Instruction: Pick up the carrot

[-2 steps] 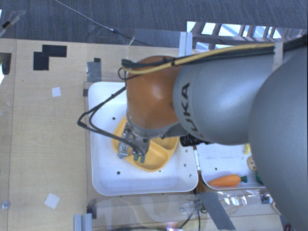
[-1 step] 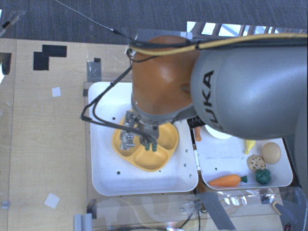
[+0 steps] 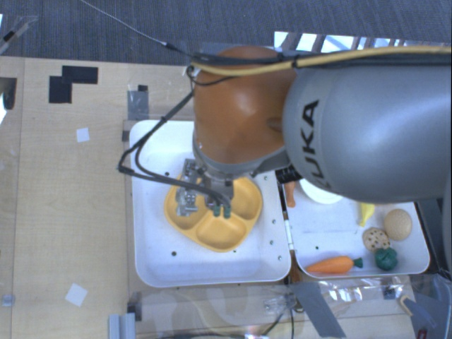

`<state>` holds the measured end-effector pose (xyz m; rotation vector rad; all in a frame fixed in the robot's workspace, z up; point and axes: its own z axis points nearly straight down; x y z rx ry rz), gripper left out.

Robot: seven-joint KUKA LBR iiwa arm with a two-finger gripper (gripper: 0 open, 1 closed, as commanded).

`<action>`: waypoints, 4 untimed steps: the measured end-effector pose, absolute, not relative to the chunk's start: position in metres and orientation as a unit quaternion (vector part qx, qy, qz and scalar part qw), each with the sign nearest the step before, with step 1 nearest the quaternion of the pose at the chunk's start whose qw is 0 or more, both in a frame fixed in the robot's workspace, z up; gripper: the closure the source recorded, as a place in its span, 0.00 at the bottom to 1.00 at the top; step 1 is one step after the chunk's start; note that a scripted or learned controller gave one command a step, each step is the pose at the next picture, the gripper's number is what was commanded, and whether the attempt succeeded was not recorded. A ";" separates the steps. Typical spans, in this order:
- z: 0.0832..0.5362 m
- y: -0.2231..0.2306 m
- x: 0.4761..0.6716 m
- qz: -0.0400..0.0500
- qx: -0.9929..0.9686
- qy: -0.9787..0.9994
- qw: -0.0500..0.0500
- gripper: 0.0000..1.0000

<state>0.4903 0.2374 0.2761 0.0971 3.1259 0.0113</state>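
Here the carrot [image 3: 330, 265], orange with a green tip, lies flat at the right bin's [image 3: 417, 268] near edge, beside a broccoli [image 3: 386, 259]. The arm hangs over the left bin [image 3: 152, 260], its gripper [image 3: 206, 202] above a yellow divided plate [image 3: 248, 203], grasping nothing visible. The bench [image 3: 56, 210] is pale wood.

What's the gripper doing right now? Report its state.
Gripper: over the yellow plate in the left bin; open or closed cannot be told. The carrot lies in the right bin.
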 end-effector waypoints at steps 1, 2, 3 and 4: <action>0.287 0.239 0.492 0.005 0.029 1.000 0.010 1.00; 0.208 0.235 0.487 0.000 0.196 0.981 0.000 1.00; 0.237 0.236 0.488 0.002 0.025 1.000 0.003 1.00; 0.254 0.235 0.526 0.002 0.134 0.991 0.003 1.00</action>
